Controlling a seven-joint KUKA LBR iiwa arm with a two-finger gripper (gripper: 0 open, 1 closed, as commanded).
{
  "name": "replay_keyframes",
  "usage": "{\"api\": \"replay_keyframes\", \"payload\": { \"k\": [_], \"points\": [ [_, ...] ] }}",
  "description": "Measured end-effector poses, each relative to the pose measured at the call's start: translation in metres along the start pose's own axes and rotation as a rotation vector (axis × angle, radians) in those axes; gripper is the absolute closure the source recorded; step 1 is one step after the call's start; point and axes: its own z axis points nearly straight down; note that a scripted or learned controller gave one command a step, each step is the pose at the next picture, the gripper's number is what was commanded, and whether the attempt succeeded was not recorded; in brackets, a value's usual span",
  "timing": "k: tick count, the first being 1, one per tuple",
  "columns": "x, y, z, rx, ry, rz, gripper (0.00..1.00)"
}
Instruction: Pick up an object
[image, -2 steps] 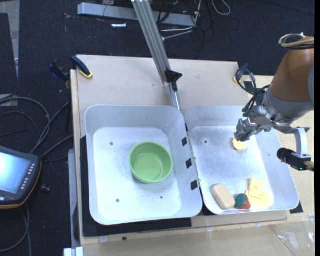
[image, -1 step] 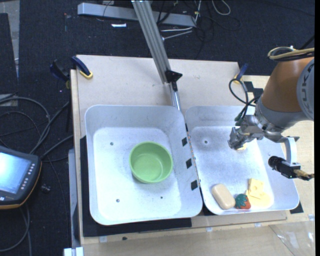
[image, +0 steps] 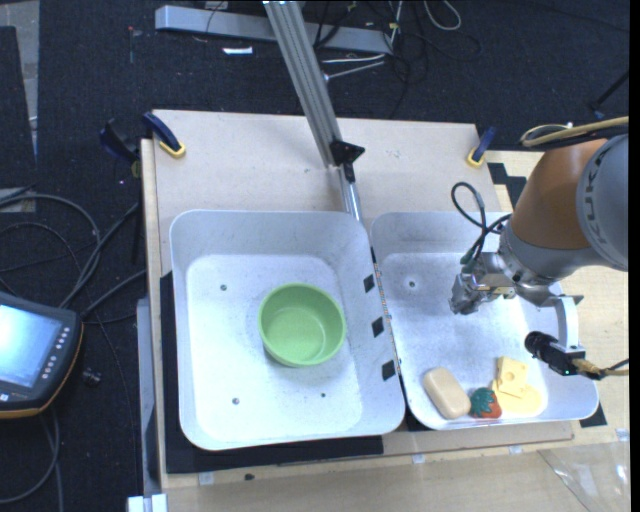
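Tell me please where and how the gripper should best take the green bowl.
The green bowl stands upright, mouth up, alone in the left bin. Probably best to come straight down from above and pinch its rim, one finger inside and one outside, since the rim looks thin and free all round.

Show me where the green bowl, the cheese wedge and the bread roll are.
Green bowl (image: 302, 324), camera view, on its inner floor, left bin.
Cheese wedge (image: 520, 385), camera view, on its yellow top face, right bin.
Bread roll (image: 446, 392), camera view, on the middle of its tan top, right bin.
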Motion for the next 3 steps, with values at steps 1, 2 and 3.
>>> {"api": "replay_keyframes", "payload": {
  "k": [1,2,3],
  "points": [
    [0.0,0.0,0.04,-0.003,0.0,-0.001,0.0],
    [0.0,0.0,0.028,-0.005,0.0,-0.001,1.0],
    [0.006,-0.005,-0.03,-0.01,-0.001,-0.001,1.0]
  ]
}}
